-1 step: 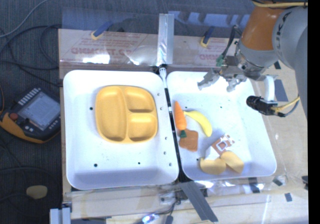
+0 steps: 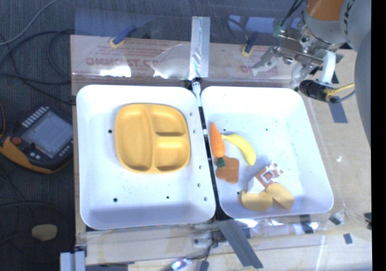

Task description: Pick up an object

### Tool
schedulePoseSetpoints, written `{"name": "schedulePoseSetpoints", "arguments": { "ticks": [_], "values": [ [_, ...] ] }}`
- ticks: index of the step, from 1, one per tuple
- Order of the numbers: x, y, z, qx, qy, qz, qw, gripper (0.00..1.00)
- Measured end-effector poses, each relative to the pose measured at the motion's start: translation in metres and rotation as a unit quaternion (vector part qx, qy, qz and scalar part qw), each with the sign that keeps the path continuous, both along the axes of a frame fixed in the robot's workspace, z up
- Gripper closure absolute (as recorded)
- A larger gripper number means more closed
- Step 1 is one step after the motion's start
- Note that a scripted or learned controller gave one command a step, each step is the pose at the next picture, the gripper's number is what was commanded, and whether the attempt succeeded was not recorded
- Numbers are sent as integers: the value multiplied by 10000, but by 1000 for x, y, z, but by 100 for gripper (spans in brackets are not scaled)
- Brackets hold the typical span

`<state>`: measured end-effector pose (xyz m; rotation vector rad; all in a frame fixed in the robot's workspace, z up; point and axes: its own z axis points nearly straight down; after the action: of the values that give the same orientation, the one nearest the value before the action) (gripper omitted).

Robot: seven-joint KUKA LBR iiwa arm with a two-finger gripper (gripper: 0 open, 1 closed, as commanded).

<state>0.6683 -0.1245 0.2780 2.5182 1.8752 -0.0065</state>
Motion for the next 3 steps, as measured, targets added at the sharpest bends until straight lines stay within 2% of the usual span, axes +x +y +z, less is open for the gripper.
{"name": "schedulePoseSetpoints", "arguments": {
  "ticks": [1, 2, 3],
  "values": [
    [1, 10, 78, 0, -4, 1877, 9822, 0],
    [-47, 9, -44, 18, 11, 1849, 9828, 0],
    [-103, 21, -147, 30, 9, 2230, 9748, 0]
  ]
}}
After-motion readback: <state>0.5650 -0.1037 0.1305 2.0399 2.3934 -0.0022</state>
